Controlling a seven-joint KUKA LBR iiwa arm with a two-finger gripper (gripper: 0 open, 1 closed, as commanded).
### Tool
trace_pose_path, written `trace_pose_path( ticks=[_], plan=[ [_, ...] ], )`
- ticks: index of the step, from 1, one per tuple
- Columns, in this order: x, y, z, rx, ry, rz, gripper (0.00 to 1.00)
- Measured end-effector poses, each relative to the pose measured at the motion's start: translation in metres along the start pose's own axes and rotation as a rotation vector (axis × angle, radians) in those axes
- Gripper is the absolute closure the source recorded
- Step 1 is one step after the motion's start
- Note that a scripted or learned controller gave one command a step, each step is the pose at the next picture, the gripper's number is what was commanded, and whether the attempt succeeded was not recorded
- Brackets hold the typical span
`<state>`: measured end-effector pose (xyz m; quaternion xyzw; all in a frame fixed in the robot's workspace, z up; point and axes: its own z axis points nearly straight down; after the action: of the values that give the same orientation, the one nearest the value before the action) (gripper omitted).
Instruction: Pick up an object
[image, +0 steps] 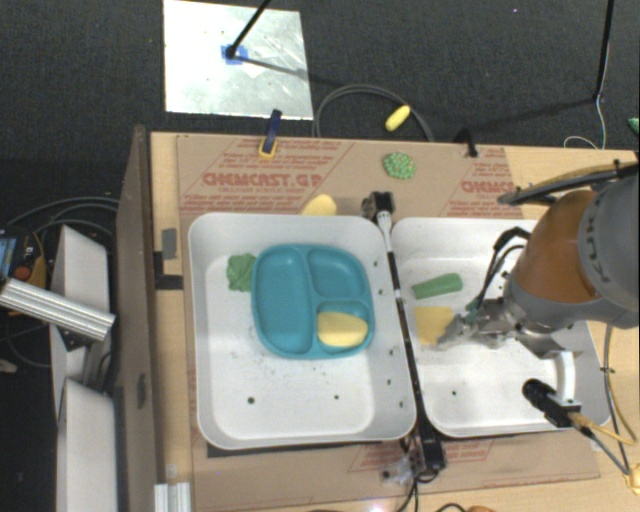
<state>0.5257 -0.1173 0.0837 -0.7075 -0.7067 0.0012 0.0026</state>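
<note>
Just left of your end effector (462, 328), touching its tip, lies a flat pale-yellow piece (432, 323) in the right bin (480, 415); a green stick (437, 287) sits above. You cannot tell the finger state.

"CHEMCAST GP" on the brown board (262, 180)

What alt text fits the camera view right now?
The gripper sits low in the right bin at a yellow piece, beside a green piece. The left bin holds a blue divided plate.

High fixed camera, slanting down, both bins (300, 420)
</note>
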Motion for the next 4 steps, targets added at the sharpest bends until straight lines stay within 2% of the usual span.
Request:
trace_pose_path(
  ticks=[1, 2, 3, 4],
  plan=[
    [-0.021, 0.005, -0.001, -0.008, -0.003, -0.001, 0.0],
    [-0.005, -0.016, -0.079, -0.012, -0.003, -0.006, 0.0],
    [0.031, -0.011, 0.003, -0.006, -0.001, -0.008, 0.0],
    [0.021, 0.062, -0.002, -0.014, -0.004, -0.007, 0.0]
  ],
)
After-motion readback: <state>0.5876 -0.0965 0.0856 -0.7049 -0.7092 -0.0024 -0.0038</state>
